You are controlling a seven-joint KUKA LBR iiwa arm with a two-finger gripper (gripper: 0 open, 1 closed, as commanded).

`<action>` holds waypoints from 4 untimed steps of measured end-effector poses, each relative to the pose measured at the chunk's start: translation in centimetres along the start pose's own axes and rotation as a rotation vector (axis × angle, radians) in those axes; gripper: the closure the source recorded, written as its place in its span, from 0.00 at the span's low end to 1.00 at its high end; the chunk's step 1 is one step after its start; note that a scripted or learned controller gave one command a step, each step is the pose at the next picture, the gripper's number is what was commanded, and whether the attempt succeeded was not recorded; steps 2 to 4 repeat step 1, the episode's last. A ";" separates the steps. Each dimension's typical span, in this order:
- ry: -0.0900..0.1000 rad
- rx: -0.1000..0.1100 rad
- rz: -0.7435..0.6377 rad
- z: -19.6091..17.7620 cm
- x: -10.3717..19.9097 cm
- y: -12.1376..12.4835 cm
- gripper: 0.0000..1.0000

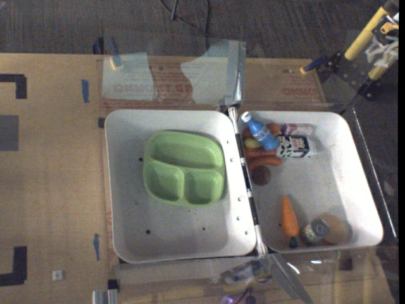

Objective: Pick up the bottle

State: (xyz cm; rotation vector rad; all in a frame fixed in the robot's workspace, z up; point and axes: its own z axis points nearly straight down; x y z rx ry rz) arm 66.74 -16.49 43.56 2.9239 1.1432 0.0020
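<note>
The bottle point(259, 133) is small and blue with a white cap. It lies tilted in the far left corner of the right bin point(332, 182), cap pointing to the bin's corner. It rests on a small pile of toy food, touching a black-and-white milk carton point(295, 146) on its right and a yellow piece point(251, 144) under its left side.
A purple-and-white pack point(298, 130), orange-red pieces point(264, 160) and a brown ball point(261, 175) crowd around the bottle. A carrot point(289, 216), a small jar point(314, 232) and a tan bun point(336, 228) lie near the right bin's front. The left bin point(126, 201) holds a green divided plate point(185, 168).
</note>
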 end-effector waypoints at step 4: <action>-0.001 0.005 -0.161 20.9 -5.8 0.1 1.00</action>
